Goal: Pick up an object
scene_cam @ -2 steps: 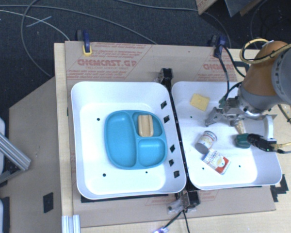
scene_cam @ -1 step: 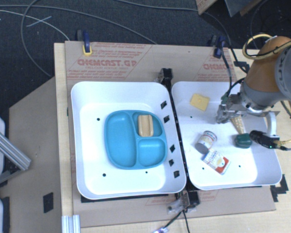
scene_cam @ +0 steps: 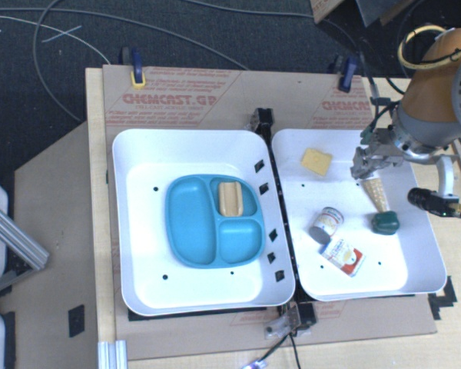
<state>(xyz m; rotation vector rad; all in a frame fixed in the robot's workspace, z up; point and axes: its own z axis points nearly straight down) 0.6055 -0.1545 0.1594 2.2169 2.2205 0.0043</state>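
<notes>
Near edge of right bin (scene_cam: 415,279): red-white packet (scene_cam: 344,256), then small grey jar (scene_cam: 325,223) on its side just above it, dark green lump (scene_cam: 385,222) to the right. Left bin (scene_cam: 131,206) holds blue divided plate (scene_cam: 213,221) with tan block (scene_cam: 230,198) in its upper right compartment. Farther back, waffle cone (scene_cam: 376,192) lying tilted, gripper (scene_cam: 366,164) right over its top end, grip state cannot tell. Yellow sponge-like square (scene_cam: 316,161) at far left of right bin, apart from gripper
</notes>
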